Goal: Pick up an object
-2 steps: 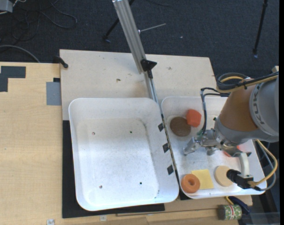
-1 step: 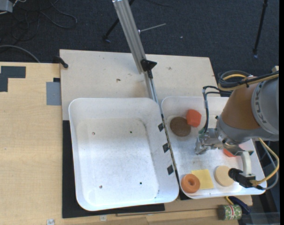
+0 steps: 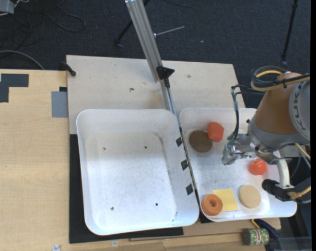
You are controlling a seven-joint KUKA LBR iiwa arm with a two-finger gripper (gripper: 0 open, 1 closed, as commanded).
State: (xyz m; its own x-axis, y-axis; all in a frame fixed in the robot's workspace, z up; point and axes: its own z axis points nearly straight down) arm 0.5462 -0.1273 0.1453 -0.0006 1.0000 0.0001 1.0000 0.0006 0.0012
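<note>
The right bin (image 3: 199, 179) holds several toy foods. A brown round disc (image 3: 200, 140) and an orange-red block (image 3: 215, 131) lie at its far side. A small red-orange piece (image 3: 257, 167) lies at the right. Along the near edge sit an orange ring (image 3: 212, 204), a yellow square slab (image 3: 226, 199) and a tan round cookie (image 3: 249, 196). My gripper (image 3: 230, 155) hangs over the middle of this bin, right of the brown disc and left of the red-orange piece. Nothing shows between its fingers.
The left bin (image 3: 126, 171) is bare white with a few dark specks. A slanted metal bar (image 3: 147, 41) rises behind the bins. Black clips (image 3: 184, 163) sit along the divide between bins. Cables (image 3: 267, 77) loop at the arm's far side.
</note>
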